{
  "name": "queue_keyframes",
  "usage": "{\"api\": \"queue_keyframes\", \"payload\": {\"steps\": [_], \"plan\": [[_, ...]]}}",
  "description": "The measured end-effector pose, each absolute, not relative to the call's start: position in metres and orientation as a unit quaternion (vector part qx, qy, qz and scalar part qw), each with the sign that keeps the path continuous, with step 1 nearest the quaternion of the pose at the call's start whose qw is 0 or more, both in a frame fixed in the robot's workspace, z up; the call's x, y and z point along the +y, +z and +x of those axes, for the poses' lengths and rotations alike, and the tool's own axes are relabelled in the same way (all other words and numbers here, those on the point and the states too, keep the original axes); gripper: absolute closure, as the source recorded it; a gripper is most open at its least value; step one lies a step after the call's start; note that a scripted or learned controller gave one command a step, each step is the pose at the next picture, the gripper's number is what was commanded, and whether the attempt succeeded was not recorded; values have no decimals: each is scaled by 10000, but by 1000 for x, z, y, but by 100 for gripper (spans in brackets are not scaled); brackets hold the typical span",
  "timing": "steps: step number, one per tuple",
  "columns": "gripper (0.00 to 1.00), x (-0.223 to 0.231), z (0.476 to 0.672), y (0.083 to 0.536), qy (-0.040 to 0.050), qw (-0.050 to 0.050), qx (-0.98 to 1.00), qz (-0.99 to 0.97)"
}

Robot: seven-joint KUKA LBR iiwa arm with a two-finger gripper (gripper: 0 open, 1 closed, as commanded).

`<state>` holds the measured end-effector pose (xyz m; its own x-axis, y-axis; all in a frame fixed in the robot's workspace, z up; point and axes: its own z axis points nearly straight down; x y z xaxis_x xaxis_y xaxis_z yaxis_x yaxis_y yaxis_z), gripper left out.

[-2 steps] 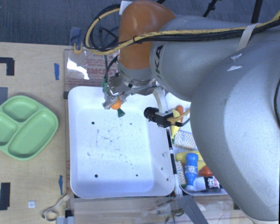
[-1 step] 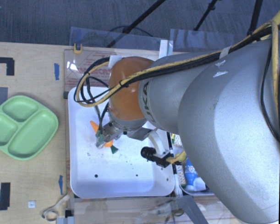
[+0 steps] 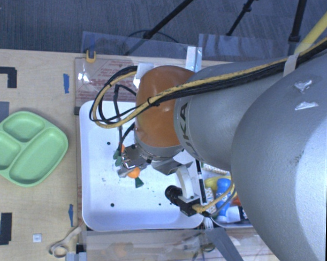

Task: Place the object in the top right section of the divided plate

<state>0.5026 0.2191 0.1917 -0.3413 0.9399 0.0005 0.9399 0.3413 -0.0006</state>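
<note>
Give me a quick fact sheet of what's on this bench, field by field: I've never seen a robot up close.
arm: grey with an orange band, reaching in from the right over the white bin
gripper: low over the bin, near a small orange and green object; grasp unclear
plate: green divided plate on the wooden bench left of the bin, three sections
other items: blue and yellow objects under the arm at right
cables: black and yellow, looped beside the band

Pale wooden bench [image 3: 32, 213] against dark blue-grey carpet [image 3: 60, 11]
</note>
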Motion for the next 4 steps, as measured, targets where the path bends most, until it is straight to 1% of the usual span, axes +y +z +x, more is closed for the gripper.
{"api": "queue_keyframes", "payload": {"steps": [1,2,3,4], "plan": [[100,161,500,209,8,12,-8588,-5124],[100,196,478,121,5,10,-8687,-4954],[100,196,479,131,-5,9,-8681,-4965],[100,217,482,89,-31,-17,-8682,-4962]]}}
